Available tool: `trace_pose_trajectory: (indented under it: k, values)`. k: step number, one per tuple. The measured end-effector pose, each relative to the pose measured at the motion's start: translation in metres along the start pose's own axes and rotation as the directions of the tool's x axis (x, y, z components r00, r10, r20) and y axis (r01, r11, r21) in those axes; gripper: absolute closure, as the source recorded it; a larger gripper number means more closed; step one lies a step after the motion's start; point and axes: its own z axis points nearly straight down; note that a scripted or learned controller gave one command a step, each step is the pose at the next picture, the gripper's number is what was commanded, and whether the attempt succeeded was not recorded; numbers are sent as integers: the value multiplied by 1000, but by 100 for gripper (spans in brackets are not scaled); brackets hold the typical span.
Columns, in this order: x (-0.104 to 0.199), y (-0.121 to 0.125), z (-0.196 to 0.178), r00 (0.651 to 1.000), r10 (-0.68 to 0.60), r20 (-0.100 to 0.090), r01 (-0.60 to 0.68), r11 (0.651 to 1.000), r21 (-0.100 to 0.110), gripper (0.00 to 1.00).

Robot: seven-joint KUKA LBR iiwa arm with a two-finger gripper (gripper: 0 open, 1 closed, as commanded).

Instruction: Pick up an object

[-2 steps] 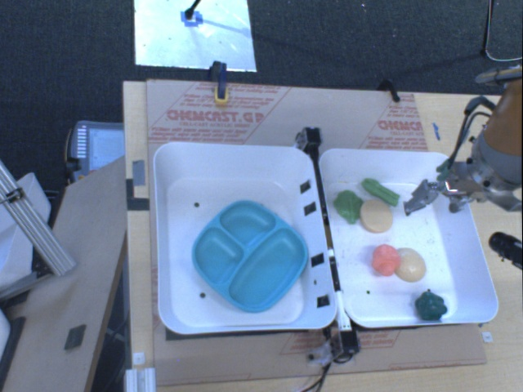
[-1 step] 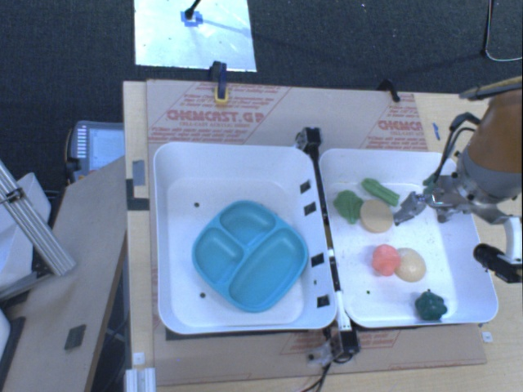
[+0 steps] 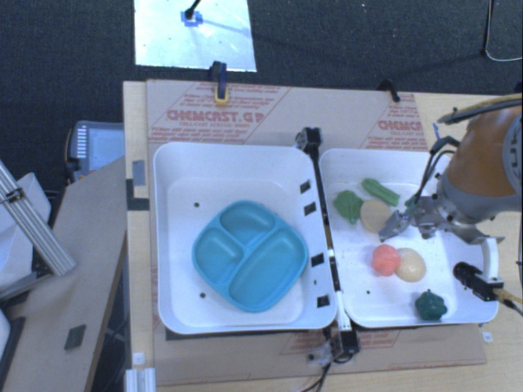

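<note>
The right bin (image 3: 470, 321) holds several toy foods. A light green leafy piece (image 3: 347, 206), a green pickle (image 3: 380, 191) and a beige disc (image 3: 373, 216) lie at its far left. A red-orange ball (image 3: 386, 260) touches a cream egg (image 3: 411, 265) near the middle. In the front right corner sits a dark green piece (image 3: 430, 305). My gripper (image 3: 406, 228) hangs over the middle of this bin, just right of the beige disc and above the ball and egg. It is open, with nothing between its fingers.
The left bin (image 3: 176, 219) bears a blue divided plate (image 3: 249, 254). A black clip rail (image 3: 320, 227) runs between the two bins. The arm (image 3: 490, 170) comes in over the right bin's far right side.
</note>
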Motion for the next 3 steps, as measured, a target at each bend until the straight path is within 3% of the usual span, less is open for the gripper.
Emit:
trace_pose_trajectory:
  k: [1,3]
  values:
    - [-1,2,-14,1000,0,3,0,1000,-6,100]
    - [-4,11,-101,1000,-3,3,3,1000,-8,100]
